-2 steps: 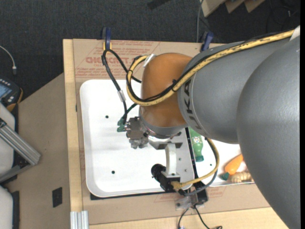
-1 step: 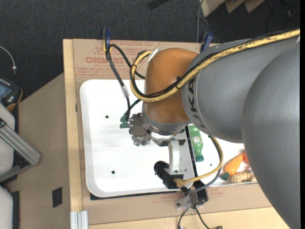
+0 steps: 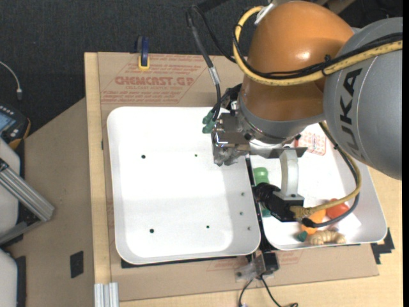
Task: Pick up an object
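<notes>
Dark carpeted floor [image 3: 51,31] lay around the tabletop [image 3: 89,190], which was covered by one brown cardboard sheet [image 3: 166,82] printed in red along its far side. One blue clamp [image 3: 144,51] gripped that far edge. Two shallow white bins sat on the sheet side by side, touching along their inner rims. The left bin [image 3: 172,190] had four small dark dots on its floor, set roughly in a square.

One arm [image 3: 300,69], grey with a wide orange band, reached in from the right and covered most of the right bin [image 3: 327,179]. Its pincer [image 3: 223,152] hung over the meeting rims at the far part of the bins, just on the left bin's side. Whether it was open or closed could not be told, and nothing could be seen held in it.

The loose things all lay in the right bin. I counted five, though the arm hid part of that bin:
- one green piece [image 3: 260,173], short and rounded, near the inner rim
- one orange-red piece [image 3: 337,208], near the front right corner
- one tan knobbly piece [image 3: 326,238], against the front rim
- one small green bit [image 3: 300,236], just left of the tan one
- one white card [image 3: 317,143] with red print, flat toward the far side, partly under the arm
</notes>
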Action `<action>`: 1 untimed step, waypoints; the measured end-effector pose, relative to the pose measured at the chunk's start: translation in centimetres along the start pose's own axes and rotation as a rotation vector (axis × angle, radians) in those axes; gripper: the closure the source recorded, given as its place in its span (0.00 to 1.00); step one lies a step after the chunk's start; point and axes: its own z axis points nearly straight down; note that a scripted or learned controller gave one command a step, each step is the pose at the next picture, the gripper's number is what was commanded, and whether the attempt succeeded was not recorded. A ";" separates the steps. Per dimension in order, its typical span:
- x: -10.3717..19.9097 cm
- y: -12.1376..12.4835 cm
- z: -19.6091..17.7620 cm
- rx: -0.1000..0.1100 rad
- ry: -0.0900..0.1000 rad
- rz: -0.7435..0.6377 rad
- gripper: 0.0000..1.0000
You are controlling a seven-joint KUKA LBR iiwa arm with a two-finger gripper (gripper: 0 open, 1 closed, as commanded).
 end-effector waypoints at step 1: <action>0.3 -0.1 -0.4 0.010 -0.002 -0.004 1.00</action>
